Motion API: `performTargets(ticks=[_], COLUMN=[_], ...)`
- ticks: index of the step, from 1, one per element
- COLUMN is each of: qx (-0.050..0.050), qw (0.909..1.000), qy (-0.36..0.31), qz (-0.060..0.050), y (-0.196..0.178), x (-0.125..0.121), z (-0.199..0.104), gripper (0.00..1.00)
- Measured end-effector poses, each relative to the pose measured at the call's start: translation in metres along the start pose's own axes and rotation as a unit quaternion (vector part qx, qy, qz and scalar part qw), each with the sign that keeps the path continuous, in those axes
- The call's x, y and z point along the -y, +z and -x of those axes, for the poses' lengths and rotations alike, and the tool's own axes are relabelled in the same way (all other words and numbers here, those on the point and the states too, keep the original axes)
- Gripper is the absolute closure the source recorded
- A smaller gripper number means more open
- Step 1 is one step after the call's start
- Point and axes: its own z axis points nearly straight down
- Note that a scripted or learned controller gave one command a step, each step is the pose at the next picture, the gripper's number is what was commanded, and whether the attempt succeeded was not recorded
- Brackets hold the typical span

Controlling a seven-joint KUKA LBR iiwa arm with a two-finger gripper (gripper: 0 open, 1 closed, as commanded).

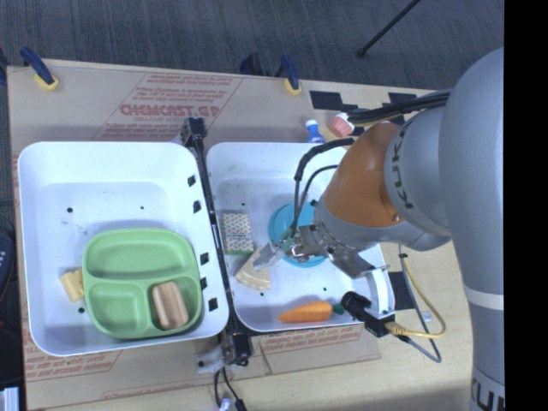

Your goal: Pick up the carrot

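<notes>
Overhead slanted view of a bench bearing two shallow white bins. The landmark for all positions is the right bin (pixel 257 157).

The carrot (pixel 306 312) lies on the floor of the right bin, along its near wall, lengthwise to that wall, with its green stem end pointing toward the bin's right corner. Nothing touches it.

The gripper (pixel 272 254) hangs over the middle of the right bin, well apart from the carrot and farther from the near wall. Whether its jaws stand apart or together cannot be told at this resolution. The grey arm (pixel 467 161), with its orange band (pixel 364 182), reaches over the bin's right wall.

Just beside the gripper, toward the bin's right wall, sits a blue round dish (pixel 287 225), partly covered by the wrist. A pale wedge-shaped item (pixel 254 276) lies below the gripper tip, between it and the near wall. A small speckled rectangular pad (pixel 237 227) lies near the bin's left wall.

The left bin (pixel 51 178) adjoins the right bin's left wall. It holds a green divided tray (pixel 128 264) with a tan bread-like roll (pixel 169 305) in its lower right compartment. A small yellow piece (pixel 73 285) lies just left of the tray.
</notes>
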Motion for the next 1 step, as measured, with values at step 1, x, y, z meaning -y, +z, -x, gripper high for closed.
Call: performTargets(ticks=[1], qx=[0.0], qw=[0.9969], qy=[0.079], qz=[0.001], y=[-0.0924], x=[0.0118], z=[-0.007], gripper=[0.0])
